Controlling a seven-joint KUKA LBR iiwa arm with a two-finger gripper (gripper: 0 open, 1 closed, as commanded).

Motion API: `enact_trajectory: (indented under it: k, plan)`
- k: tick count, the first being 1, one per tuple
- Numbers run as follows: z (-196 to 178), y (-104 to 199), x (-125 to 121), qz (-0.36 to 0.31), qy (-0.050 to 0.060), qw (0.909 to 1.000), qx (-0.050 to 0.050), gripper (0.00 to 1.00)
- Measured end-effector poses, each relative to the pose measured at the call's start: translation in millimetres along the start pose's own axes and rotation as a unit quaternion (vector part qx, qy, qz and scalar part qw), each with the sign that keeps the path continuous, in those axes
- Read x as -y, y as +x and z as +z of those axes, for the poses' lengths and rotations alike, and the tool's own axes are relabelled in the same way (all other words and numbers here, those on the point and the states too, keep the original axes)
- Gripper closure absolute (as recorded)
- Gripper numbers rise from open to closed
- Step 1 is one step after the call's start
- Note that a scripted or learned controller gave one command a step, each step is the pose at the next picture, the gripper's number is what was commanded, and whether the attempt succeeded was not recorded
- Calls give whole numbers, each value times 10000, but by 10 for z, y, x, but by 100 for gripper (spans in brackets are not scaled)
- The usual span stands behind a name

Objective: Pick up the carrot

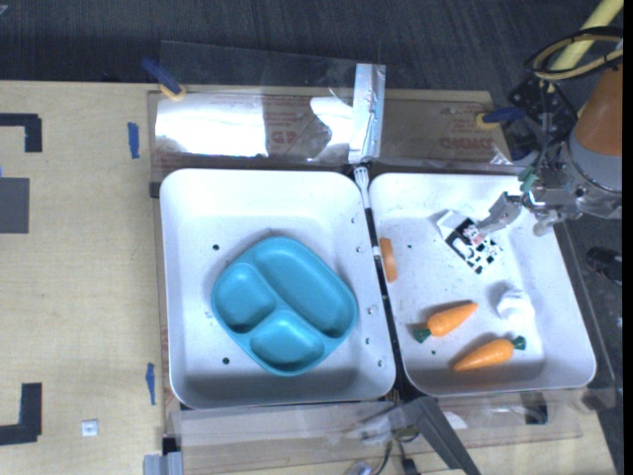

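Two orange carrots with green tops lie in the right bin [569, 295]. One carrot [450, 319] sits near the bin's middle, and the other carrot [487, 353] lies closer to the front wall. My gripper [497, 216] reaches in from the right over the back part of this bin. It is well behind both carrots and touches neither. Just beneath and left of it is a small black-and-white patterned object [471, 241].
A small white object [513, 303] lies right of the carrots. A short orange piece [387, 259] rests against the right bin's left wall. The left bin [188, 216] holds a blue divided plate [285, 303]. Cables and the arm's body crowd the right side.
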State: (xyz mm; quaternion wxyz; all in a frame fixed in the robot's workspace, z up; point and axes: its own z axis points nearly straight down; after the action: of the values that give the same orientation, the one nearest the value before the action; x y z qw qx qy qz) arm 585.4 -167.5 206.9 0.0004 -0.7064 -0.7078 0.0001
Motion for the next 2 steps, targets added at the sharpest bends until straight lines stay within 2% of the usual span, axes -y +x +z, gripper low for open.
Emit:
enact_trajectory:
  k: [1, 2]
  plan:
    - [580, 468, 636, 223, 25, 9997, -5, 0]
    - [1194, 501, 1037, -86, -37, 10000, 3, 0]
